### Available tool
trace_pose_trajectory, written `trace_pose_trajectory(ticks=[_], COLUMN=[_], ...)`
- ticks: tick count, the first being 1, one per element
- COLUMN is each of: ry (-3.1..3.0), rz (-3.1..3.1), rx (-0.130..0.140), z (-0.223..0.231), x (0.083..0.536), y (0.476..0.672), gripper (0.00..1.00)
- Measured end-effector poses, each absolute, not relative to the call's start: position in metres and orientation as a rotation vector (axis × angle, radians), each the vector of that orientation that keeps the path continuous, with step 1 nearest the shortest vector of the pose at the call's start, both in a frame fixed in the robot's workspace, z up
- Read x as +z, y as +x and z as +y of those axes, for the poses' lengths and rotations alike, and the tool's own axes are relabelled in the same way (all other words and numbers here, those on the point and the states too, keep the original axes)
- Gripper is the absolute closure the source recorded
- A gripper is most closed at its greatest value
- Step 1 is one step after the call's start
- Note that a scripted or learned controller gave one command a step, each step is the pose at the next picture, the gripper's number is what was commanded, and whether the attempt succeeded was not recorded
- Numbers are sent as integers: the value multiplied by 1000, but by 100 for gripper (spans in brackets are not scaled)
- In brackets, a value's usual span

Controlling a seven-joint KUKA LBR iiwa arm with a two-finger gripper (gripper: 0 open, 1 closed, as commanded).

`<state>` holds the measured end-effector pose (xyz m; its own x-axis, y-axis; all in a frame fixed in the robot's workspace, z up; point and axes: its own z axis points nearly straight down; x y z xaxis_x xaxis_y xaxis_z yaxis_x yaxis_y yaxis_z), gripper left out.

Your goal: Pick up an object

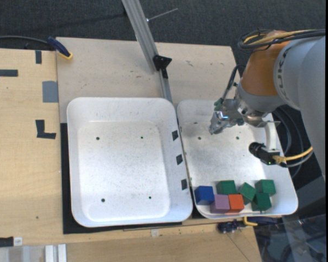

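Observation:
Several small blocks lie clustered along the near edge of the right bin (pixel 208 152): a blue block (pixel 204 194), a purple block (pixel 221 203), an orange block (pixel 236 202) and green blocks (pixel 226 187) around them. My gripper (pixel 216 126) hangs over the far part of the right bin, well above and behind the blocks, with nothing seen between its fingers. The grey arm with its orange band (pixel 262 72) comes in from the right.
The left bin (pixel 120 160) sits beside the right one, with black clips along the shared edge. A slanted metal pole (pixel 145 34) rises behind the bins. A black and yellow cable (pixel 270 156) hangs at the right bin's right rim.

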<state>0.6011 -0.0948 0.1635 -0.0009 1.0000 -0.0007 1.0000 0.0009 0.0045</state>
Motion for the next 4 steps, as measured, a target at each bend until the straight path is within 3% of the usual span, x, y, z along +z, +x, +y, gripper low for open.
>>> trace_pose_trajectory(ticks=[2,4], ry=[2217,2217], rz=[2221,2230], rx=[4,-2], z=[-103,-8], x=[259,247], y=[598,580], gripper=[100,100])
